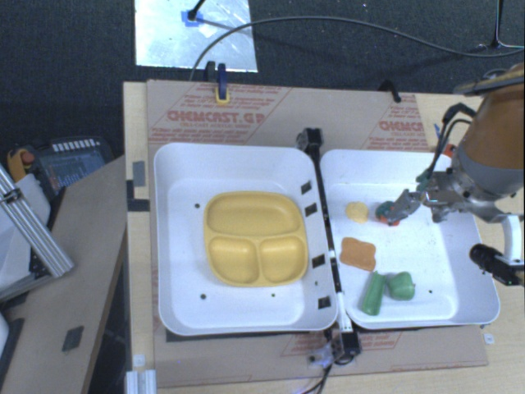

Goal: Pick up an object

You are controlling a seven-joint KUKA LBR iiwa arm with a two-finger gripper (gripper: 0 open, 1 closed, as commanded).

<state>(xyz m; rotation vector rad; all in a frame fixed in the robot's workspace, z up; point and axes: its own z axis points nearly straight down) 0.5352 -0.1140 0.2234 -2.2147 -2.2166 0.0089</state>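
My gripper [397, 208] reaches in from the right, low over the middle of the right bin [467, 310]. At its tip lies a small dark object with a red underside [385, 214]; whether it is gripped cannot be seen. A small yellow round piece [357, 212] sits just left of the tip. Nearer the front lies a flat orange piece [358, 254]. A green pepper-like piece [401, 286] and a long green piece [373, 294] lie side by side at the bin's front.
The left bin [176, 220] holds a yellow three-compartment plate [254, 238]. A black divider rail [322, 228] runs between the bins. The arm's body [492, 150] hangs over the right bin's far right side.
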